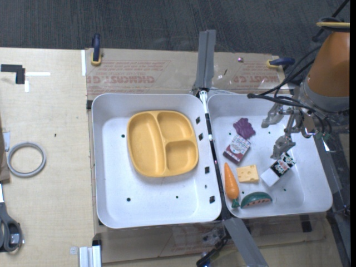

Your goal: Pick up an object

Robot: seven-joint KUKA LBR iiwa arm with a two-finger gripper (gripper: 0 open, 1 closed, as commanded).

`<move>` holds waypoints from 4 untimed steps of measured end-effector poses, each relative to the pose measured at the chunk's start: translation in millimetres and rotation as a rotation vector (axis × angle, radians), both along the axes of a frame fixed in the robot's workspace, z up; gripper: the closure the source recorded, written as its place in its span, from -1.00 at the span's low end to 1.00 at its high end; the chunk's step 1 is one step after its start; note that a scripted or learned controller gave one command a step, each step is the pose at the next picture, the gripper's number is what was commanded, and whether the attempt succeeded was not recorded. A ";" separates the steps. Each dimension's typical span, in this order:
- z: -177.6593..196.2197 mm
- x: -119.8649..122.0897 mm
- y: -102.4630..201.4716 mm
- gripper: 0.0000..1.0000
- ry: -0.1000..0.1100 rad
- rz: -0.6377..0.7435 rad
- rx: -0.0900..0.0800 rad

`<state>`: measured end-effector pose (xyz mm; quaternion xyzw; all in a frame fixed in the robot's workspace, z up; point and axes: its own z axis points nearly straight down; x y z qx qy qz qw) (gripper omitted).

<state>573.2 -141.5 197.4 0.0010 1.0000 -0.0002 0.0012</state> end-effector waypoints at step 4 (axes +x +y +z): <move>-69.2 78.5 16.0 -1.00 -0.002 -0.997 0.001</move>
